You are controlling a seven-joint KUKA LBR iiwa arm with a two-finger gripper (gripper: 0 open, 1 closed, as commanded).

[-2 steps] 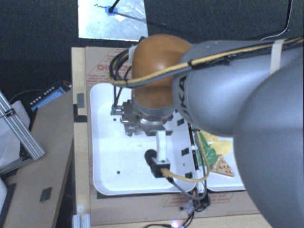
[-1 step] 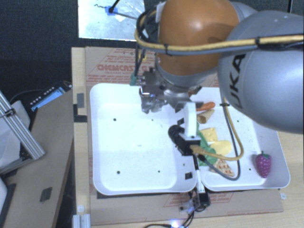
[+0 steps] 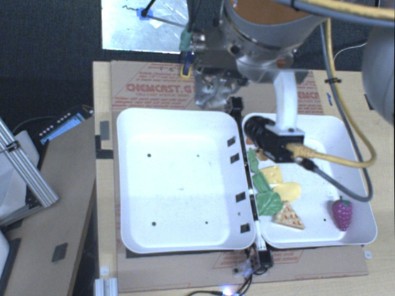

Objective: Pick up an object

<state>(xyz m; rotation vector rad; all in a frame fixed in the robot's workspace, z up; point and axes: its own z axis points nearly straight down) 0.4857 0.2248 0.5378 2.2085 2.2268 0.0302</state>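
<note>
- Four toy foods on offer, all in the white bin on the view's right (image 3: 364, 227): green leafy piece (image 3: 264, 193) along the inner wall, yellow piece (image 3: 290, 191) touching its right side, orange wedge (image 3: 289, 217) just below both, purple berry (image 3: 342, 212) apart near the outer wall.
- None lifted; each lying flat on the bin floor, by the look of it untouched.
- Leafy piece, yellow piece and wedge crowded together, so probably awkward to take singly; berry standing free, likely the easier target.
- Neighbouring bin on the view's left (image 3: 179, 165) bare white inside, separated from the other by the black-clipped divider.
- Fingers (image 3: 213, 94) up beyond the far rim of the left bin, near the shared corner, well apart from every toy; blurred and overlapped by the wrist, so cannot tell whether spread or closed; nothing seen carried.
- Arm (image 3: 271, 17) reaching in high from the right, orange band at the top of the view.
- Printed cardboard sheet (image 3: 148, 86) under both bins, lying on the surface (image 3: 68, 184).
- Judged progress: early. Nothing grasped; left to do: travel over the right bin, descend onto one toy, close, lift.
</note>
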